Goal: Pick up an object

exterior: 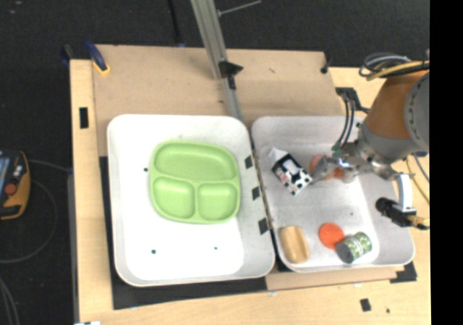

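Two white bins are seen side by side on the worktop (pixel 166 85). In the left bin (pixel 130 244), one green divided plate (pixel 195 182) is laid. In the right bin (pixel 376 244), four things are counted: a black-and-white toy (pixel 291 173) at centre frame, a tan block (pixel 294 243), an orange disc (pixel 330 234) and a green can (pixel 355 246) at lower right. The pincer (pixel 334 168) is lowered just right of the toy; its state cannot be told.

The grey arm (pixel 394 124) reaches in from the right, its gripper (pixel 334 169) lowered.
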Robot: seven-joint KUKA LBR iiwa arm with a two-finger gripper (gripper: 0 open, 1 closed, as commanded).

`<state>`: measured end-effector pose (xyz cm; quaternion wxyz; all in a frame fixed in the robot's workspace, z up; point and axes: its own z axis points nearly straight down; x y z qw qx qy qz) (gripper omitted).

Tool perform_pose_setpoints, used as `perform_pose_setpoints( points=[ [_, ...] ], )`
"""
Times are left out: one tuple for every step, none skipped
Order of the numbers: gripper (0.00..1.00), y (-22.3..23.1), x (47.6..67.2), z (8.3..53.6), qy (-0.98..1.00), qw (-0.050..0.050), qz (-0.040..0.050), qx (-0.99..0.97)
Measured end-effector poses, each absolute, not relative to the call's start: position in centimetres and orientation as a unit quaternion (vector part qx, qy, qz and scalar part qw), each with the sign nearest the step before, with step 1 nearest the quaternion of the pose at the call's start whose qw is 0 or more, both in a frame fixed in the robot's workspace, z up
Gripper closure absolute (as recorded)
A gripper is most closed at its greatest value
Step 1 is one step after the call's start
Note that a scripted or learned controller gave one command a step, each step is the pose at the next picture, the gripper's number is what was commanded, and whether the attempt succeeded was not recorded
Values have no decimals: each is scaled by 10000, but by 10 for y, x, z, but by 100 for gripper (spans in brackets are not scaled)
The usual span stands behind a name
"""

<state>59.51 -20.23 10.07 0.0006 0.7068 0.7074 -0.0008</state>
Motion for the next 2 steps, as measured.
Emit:
perform_pose_setpoints(
  points=[
    [100, -203, 596, 113, 7074, 30, 2, 7068],
    [100, -207, 597, 157, 7070, 27, 11, 7072]
  ],
)
